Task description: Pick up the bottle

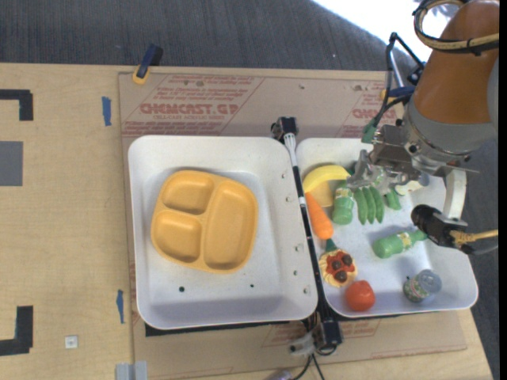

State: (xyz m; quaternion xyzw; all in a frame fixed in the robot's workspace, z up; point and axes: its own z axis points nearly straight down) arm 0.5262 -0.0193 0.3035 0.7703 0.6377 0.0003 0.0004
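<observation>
A small green bottle (pixel 396 242) lies on its side in the right bin (pixel 463 295), near the bin's middle right, with its pale neck pointing right. My gripper (pixel 371 176) hangs over the bin's upper middle, just above the green pea pods (pixel 372 203). It is up and to the left of the bottle, with a clear gap between them. Nothing shows in its grasp.
The right bin also holds a banana (pixel 323 177), a carrot (pixel 319 216), a green cup-like piece (pixel 343 210), a pizza slice (pixel 339 266), a tomato (pixel 360 295) and a greyish round item (pixel 421 285). A yellow divided plate (pixel 204 220) fills the left bin (pixel 146 291).
</observation>
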